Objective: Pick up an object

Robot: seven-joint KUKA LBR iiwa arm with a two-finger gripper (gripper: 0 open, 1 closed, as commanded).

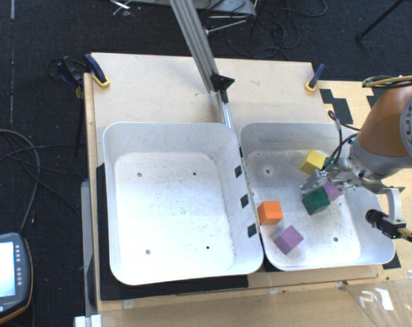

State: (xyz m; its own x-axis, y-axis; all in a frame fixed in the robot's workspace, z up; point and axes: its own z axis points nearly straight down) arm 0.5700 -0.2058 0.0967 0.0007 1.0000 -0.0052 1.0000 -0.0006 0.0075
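The right bin [369, 254] holds several small blocks. A yellow cube [314, 161] lies toward the back, and a green cube [316, 201] sits just in front of it. An orange cube [270, 212] rests by the bin's left wall, with a purple cube [288, 239] in front of it. My gripper [325, 182] is low in the bin, between the yellow and green cubes and right above the green one's back edge. A small purple piece [333, 191] shows beside the gripper, partly hidden. Nothing visibly hangs from the gripper.
The left bin [124, 142] stands beside the right one. The arm's orange band [391, 121] hangs over the right bin's right rim. A slanted metal pole [195, 36] ends at the back between the bins. Clamps [95, 72] grip the board's back corners.
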